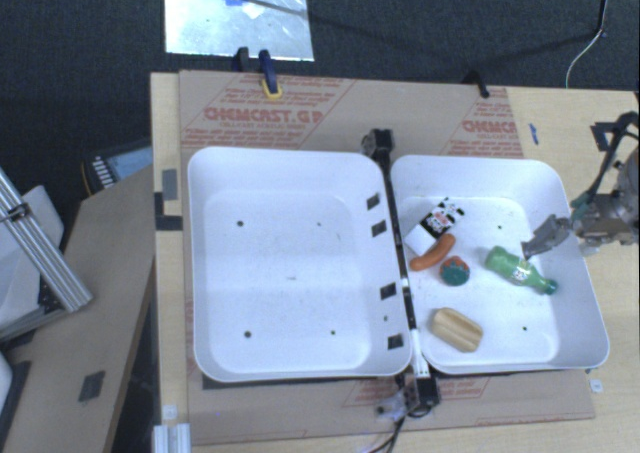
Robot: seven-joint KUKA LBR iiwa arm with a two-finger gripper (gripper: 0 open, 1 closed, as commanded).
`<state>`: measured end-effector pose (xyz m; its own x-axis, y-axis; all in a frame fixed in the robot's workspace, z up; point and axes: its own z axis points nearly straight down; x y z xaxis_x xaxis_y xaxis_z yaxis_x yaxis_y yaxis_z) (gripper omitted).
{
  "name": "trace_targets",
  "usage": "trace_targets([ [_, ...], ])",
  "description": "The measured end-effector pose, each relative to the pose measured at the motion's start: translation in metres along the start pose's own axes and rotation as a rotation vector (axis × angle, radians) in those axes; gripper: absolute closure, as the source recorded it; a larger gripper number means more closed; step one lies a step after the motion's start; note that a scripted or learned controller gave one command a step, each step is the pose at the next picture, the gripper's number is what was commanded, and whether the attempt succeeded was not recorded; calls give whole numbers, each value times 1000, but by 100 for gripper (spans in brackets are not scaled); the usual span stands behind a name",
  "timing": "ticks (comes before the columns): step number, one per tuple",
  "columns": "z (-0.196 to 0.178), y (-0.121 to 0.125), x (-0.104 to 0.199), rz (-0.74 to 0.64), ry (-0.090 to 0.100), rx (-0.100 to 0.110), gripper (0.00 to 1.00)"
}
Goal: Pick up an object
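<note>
Take the green plastic bottle as your landmark: it lies on its side on the floor of the right-hand shallow white bin, toward that bin's arm side. Your grey two-finger gripper reaches in just above and beside the bottle's body end, seemingly touching or nearly touching it. You cannot tell from this slanted view whether it is spread wide, narrowed, or closed on anything, and nothing is plainly seen between its tips, so don't count the bottle as held.

The main risk, as I judge it, is a glancing grasp. The bottle is round and lying tilted, so if you close off its axis it will likely roll or squirt out sideways. Pushed away from the arm, it would run into the small teal and red ball just beside it, and past that the orange sausage-shaped toy and the black-and-white patterned block. A tan bread-roll-shaped toy sits below the bottle, near the bin's front. Descending too far risks the tips striking the bin floor.
</note>
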<state>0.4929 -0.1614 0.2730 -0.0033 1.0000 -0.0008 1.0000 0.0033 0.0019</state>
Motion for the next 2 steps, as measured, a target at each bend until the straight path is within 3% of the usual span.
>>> trace_targets([
  [1,-11,1,0,-4,-1,-4,100],
  [2,-53,36,76,-10,2,-6,100],
])
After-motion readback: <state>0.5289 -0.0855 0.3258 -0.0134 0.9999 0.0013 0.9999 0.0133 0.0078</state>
